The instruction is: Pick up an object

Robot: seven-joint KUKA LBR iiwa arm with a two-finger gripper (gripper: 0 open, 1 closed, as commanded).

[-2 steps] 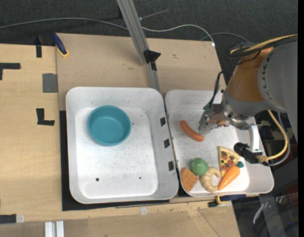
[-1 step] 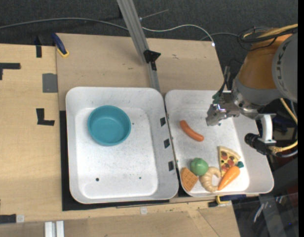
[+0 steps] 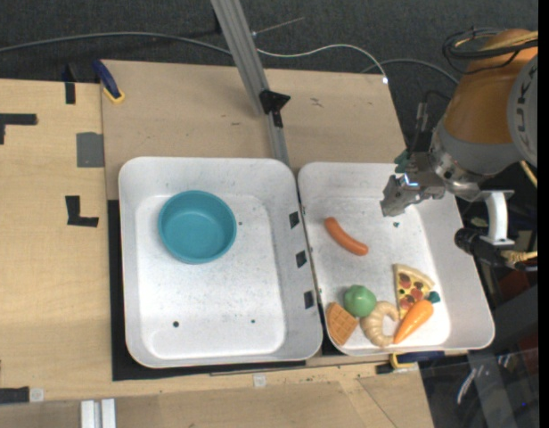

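My jaws (image 3: pixel 395 200) hang over the upper part of the right bin (image 3: pixel 364 178), and from this slanted view I cannot tell whether they stand wide or narrow; nothing shows between them. Below and to the left of them an orange sausage (image 3: pixel 346 237) lies on the bin floor, apart from everything else. The other things crowd the bin's lower end: a green vegetable (image 3: pixel 359 299), a waffle piece (image 3: pixel 342 323) touching it on its lower left, a pale shrimp-like piece (image 3: pixel 379 323) just beside it, a carrot (image 3: pixel 413 319) leaning against that, and a pizza slice (image 3: pixel 412 283) just above the carrot. They sit so tightly that each is hemmed in by its neighbours, while the sausage has bare floor all round.

The left bin (image 3: pixel 257 328) holds a teal bowl (image 3: pixel 198 226) in its upper left part, well apart from me.

Both bins are white, lightly speckled, and touch along their inner walls. They rest on a pale wooden bench (image 3: pixel 43 239) marked with black tape pieces (image 3: pixel 78 210). A grey metal pole (image 3: pixel 248 61) slants down to the gap between the bins, and a thin cable (image 3: pixel 167 38) runs across the dark floor (image 3: pixel 78 7) beyond.
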